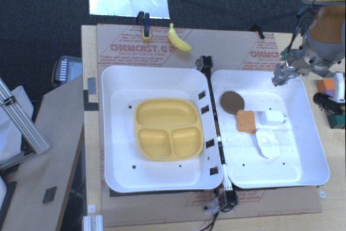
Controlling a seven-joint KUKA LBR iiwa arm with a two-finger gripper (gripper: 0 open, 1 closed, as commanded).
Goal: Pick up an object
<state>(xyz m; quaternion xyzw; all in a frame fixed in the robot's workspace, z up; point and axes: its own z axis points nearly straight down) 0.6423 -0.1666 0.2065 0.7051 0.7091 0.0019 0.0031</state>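
Bench (92,132) wooden | bins (162,76) white | floor (43,8) dark carpet

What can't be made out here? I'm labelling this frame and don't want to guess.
- Hand, camera view: small and blurred, above the right bin's far corner; open or shut is unclear.
- Arm: cut off by the right edge.
- Two white objects in the right bin: pale against white, so their shapes blur together.
- Items right of the bin: cut off, unidentifiable.
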